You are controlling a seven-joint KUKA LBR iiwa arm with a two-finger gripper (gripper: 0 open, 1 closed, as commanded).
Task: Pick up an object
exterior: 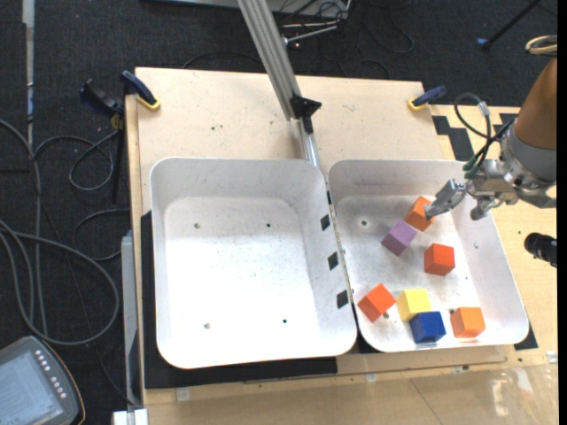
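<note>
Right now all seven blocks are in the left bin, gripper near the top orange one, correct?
Not quite: the camera view shows the seven blocks in the right bin, not the left. The gripper is indeed beside the top orange block.

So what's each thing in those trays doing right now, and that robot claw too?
Gripper: over the right bin, one finger at the orange block.
Purple block: loose on the bin floor.
Red block: loose, apart.
Yellow block: touching the blue block.
Left bin: sits beside the right one.
</note>
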